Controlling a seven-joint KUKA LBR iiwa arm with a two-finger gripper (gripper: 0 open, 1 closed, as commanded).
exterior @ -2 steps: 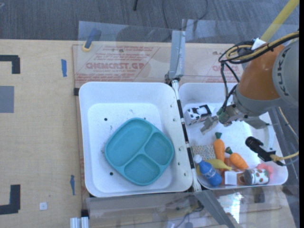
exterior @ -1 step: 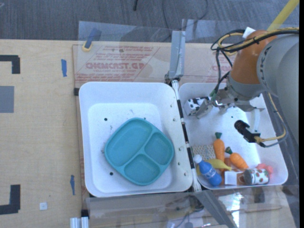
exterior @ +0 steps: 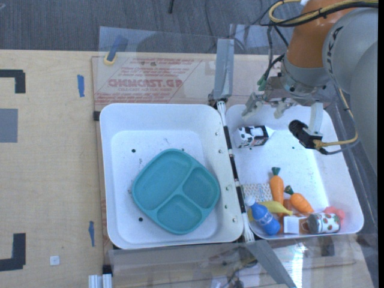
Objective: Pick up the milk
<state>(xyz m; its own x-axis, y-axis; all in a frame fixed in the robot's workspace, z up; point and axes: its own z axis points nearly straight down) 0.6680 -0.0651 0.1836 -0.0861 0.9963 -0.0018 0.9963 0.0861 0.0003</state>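
Note:
The milk (exterior: 252, 136) is a small carton with black and white cow patches. It lies on its side at the upper left of the right bin (exterior: 336, 167), close to the divider. My gripper (exterior: 266, 108) hangs just above and slightly behind it, open, its two fingers (exterior: 248, 107) spread apart with nothing between them. The carton rests on the bin floor, apart from the fingers.
Toy food is piled along the right bin's front edge: two carrots (exterior: 276, 188), a banana (exterior: 277, 207), a blue bottle (exterior: 264, 218), a white block (exterior: 292, 225) and a small can (exterior: 323, 222). A teal divided plate (exterior: 176, 191) lies in the left bin (exterior: 120, 125).

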